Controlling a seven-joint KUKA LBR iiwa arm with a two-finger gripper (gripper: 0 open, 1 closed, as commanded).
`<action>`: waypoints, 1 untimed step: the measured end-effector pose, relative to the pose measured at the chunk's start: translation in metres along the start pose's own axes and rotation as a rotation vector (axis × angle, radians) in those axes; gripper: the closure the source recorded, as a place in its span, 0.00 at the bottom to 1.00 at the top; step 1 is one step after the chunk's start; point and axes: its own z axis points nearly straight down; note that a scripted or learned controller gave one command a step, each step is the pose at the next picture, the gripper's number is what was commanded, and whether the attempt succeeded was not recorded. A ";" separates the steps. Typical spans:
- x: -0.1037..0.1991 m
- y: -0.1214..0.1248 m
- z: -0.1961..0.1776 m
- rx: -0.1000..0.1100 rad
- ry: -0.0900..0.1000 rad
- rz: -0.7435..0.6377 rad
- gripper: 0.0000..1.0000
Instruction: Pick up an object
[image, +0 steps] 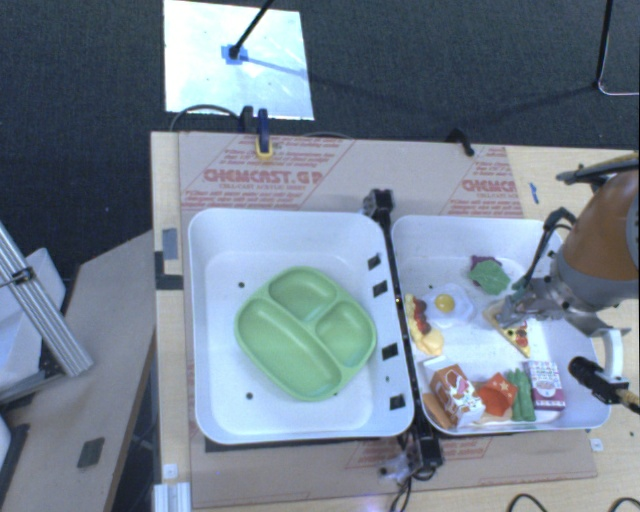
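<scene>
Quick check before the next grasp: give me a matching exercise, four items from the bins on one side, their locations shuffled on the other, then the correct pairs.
Items:
1. green plate
2. fried egg
3. pizza slice
4. red and white carton

Locations:
A. right bin, near front right corner
B. right bin, just beneath the end effector
C. middle of left bin
D. right bin, near its centre left

Pairs: 1-C, 2-D, 3-B, 4-A
</scene>
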 end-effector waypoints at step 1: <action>-0.005 0.009 -0.047 0.011 0.009 -0.004 1.00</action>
